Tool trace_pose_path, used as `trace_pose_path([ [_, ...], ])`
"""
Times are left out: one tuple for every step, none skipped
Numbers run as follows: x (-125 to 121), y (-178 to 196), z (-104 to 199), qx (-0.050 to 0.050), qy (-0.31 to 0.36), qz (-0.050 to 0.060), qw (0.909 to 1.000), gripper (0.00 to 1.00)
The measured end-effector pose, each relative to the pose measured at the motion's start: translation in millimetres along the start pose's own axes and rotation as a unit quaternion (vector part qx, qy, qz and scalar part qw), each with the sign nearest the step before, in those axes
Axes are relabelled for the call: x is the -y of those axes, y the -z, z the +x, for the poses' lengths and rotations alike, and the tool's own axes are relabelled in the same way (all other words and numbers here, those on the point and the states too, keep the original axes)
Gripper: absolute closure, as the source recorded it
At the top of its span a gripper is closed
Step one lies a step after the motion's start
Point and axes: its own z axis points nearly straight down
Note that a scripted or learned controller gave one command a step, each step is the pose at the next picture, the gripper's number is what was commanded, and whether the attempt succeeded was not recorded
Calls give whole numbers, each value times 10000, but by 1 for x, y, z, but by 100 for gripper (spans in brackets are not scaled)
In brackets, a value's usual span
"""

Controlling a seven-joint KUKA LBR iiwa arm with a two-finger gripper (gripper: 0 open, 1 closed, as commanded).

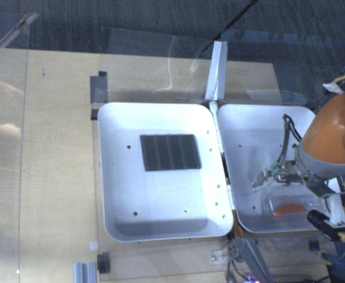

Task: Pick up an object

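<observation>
A small orange-red object [289, 209] lies near the front of the right bin [243, 158], seemingly inside or under a clear plastic piece. My gripper [270, 179] hangs low over the right bin, just above and to the left of that object in the view. Nothing shows in its grasp. The grey arm with its orange band [331, 135] comes in from the right and hides the bin's right side. A dark ribbed rectangular pad [170, 152] lies flat in the middle of the left bin [116, 175].
A metal divider post [216, 75] stands behind the seam between the bins. Cables [287, 134] run along the wrist. Black brackets [99, 88] sit at the left bin's corners on the wooden bench. Clear panels edge the bench.
</observation>
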Motion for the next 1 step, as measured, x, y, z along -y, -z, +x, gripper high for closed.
trace_pose_path([
  [-82,-41,-6,5,540,-16,9985,0],
])
